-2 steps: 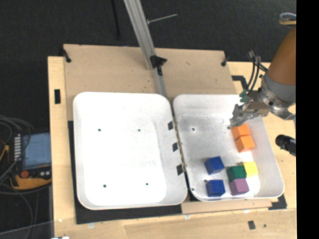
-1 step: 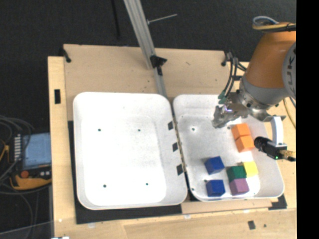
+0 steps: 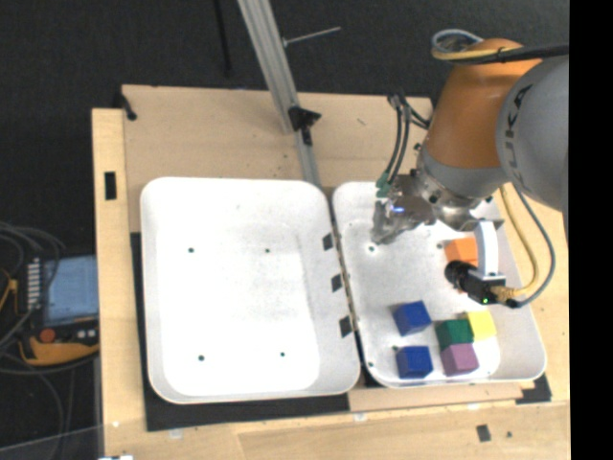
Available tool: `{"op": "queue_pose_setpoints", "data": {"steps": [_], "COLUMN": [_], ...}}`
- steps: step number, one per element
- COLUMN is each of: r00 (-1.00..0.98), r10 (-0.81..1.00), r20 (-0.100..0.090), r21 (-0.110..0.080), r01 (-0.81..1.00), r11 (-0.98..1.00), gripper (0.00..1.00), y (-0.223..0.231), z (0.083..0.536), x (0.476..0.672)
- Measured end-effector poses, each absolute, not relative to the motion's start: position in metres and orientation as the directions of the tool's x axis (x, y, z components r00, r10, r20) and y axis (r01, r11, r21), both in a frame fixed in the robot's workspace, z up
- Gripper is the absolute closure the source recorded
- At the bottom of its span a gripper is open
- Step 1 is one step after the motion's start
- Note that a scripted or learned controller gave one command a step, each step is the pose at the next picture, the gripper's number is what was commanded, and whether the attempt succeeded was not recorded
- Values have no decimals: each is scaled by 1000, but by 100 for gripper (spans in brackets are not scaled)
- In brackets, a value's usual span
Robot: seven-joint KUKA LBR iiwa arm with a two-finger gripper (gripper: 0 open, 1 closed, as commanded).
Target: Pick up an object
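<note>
The right bin holds several small blocks. Two blue blocks lie near its front left. A green block, a yellow block and a purple block cluster at the front right. An orange block peeks out by the arm's side. My gripper hangs over the bin's back left part, apart from every block, with nothing seen between its fingers.
The left bin lies beside the right one. A slanted metal pole rises behind the bins. Cables and a black fitting hang off the wrist over the right bin. A blue device sits off the bench's left.
</note>
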State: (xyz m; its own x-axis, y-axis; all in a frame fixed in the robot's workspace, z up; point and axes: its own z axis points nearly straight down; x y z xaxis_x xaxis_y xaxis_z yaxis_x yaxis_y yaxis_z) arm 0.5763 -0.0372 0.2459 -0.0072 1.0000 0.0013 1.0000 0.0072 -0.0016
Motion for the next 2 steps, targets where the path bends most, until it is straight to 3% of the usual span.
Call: {"op": "queue_pose_setpoints", "data": {"steps": [1,2], "r00": [-7,-6], "r10": [1000,1000], "r20": [1,0], "r21": [1,-2], "r01": [1000,1000], "r11": [7,6], "gripper": [100,100], "y": [13,60], "z": [241,230], "x": [586,583]}}
